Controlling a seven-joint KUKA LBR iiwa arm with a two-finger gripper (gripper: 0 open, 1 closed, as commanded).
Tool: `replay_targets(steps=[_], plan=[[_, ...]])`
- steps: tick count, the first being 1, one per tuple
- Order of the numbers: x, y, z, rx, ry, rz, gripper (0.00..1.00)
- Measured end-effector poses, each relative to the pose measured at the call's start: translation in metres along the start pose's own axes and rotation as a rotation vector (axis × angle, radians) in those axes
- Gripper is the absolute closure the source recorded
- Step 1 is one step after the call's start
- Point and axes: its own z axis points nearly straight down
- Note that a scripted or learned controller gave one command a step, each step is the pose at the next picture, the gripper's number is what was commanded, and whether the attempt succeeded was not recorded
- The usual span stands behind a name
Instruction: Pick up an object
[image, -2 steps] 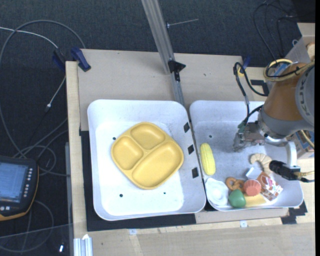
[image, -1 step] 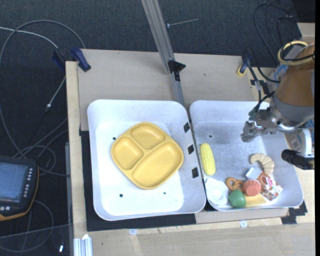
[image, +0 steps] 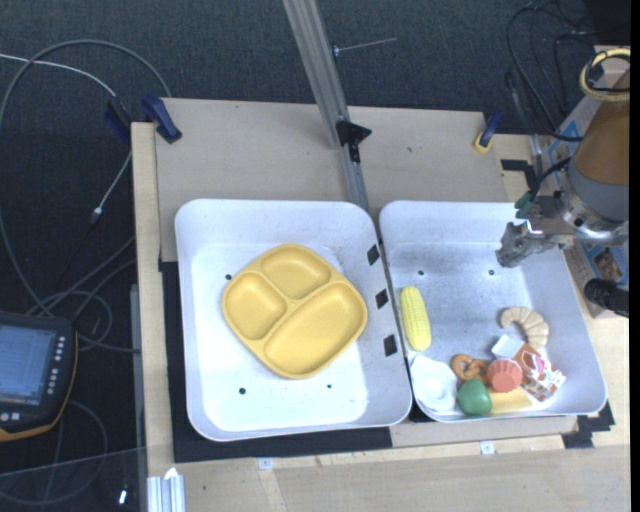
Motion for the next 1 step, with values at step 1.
replay_targets(steps=[1], plan=[[0.0458,-0.0058,-0.0071,0.008,0.005,-0.004,1.0]])
